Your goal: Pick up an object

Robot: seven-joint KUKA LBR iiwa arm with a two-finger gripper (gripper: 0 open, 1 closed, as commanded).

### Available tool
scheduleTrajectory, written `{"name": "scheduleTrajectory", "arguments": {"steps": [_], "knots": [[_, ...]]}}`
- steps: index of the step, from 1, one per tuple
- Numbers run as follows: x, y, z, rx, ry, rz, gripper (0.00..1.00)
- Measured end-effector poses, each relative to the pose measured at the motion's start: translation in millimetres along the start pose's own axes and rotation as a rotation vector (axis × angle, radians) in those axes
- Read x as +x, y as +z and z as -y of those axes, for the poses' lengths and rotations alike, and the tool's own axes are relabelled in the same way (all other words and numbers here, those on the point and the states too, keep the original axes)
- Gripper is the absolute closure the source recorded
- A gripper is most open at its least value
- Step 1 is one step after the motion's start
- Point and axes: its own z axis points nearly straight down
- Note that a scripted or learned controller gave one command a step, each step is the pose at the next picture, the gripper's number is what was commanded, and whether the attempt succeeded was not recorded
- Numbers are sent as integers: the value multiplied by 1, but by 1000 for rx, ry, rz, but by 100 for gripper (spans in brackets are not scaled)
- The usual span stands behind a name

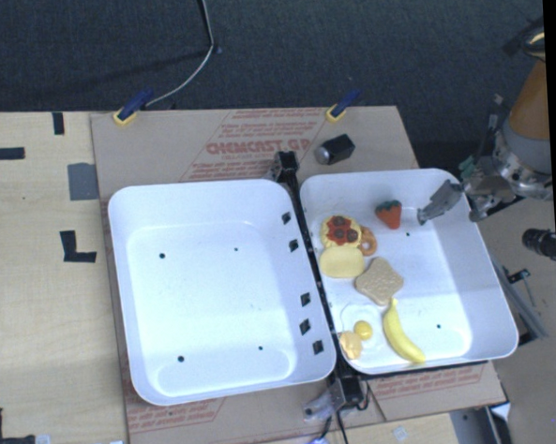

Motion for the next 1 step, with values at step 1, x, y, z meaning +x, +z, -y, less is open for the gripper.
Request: {"name": "scheduleTrajectory", "arguments": {"steps": [1], "knots": [[25,139,-40,-5,-1,0,0]]}}
